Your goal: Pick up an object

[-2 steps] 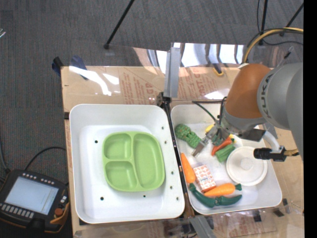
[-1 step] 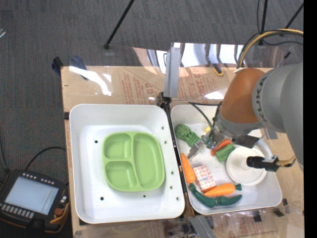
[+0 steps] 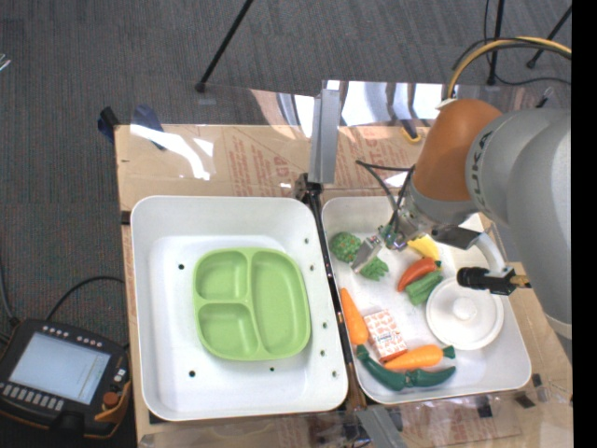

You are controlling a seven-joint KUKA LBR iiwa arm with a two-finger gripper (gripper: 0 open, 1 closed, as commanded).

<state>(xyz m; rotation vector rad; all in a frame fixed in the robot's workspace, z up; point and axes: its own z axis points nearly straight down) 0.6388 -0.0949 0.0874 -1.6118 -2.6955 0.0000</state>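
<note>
Camera view from above: silver gripper (image 3: 371, 254) low in the right shallow white bin (image 3: 518, 362), near its top left corner. Cannot tell if open or closed. Tip set between the round green toy broccoli (image 3: 344, 245) and the small green leafy toy (image 3: 376, 270), very close to both; cannot tell if touching. Nothing seen held in it. Grey arm with orange band (image 3: 457, 152) reaching in from the right.

More things to pick in the same bin: a small yellow toy (image 3: 426, 246), a red-orange toy pepper (image 3: 417, 272) beside a green toy pepper (image 3: 425, 288), a round white bowl (image 3: 465, 315), a long orange toy carrot (image 3: 353, 317) by the left wall, a small white and orange box (image 3: 384, 334), a second orange toy carrot (image 3: 414, 356) and a dark green long toy (image 3: 407, 379) near the front.

In the left shallow white bin (image 3: 159, 250): a light green plastic plate with three parts (image 3: 252, 303), lying flat in the middle.

Both bins side by side on a brown bench (image 3: 163, 166). Below it a grey carpet floor (image 3: 112, 45) with black stand legs (image 3: 229, 35). At the bottom left, a black hand controller with a screen (image 3: 56, 370) and a black cable.

Red writing on the bench top, too faint to read. Dark letters on the grey arm, partly seen, hard to read. Print on the small box too small to read.
</note>
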